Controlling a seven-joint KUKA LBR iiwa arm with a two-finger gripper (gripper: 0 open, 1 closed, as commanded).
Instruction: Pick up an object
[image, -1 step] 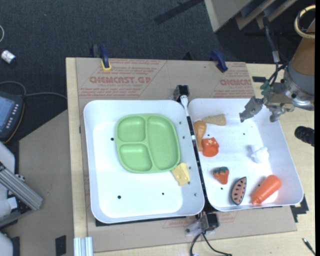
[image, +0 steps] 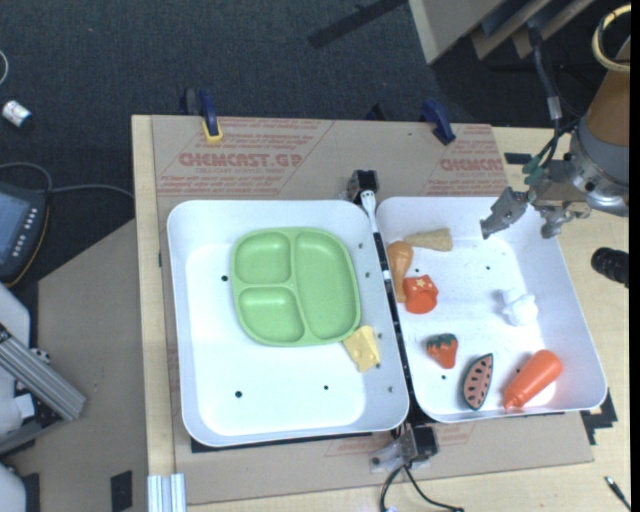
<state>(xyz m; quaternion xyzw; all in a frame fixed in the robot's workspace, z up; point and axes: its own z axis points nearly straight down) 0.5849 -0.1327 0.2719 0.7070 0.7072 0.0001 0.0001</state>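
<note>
The arm reaches in high over the right bin's (image: 560, 262) far edge, gripper (image: 527, 217) spread, pinching nothing. The carrot (image: 531, 378) lies slanted, pointing at the near corner.

Red printed lettering runs across the far strip of the brown board (image: 300, 150) on the table: "CHEMCAST GP" at the left, and the same brand again, partly cut off, behind the right bin (image: 570, 300).

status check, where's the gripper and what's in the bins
Gripper open, above right bin's far edge, holding nothing. Carrot, watermelon slice, strawberry untouched near the front. Nothing blocking them.
</note>
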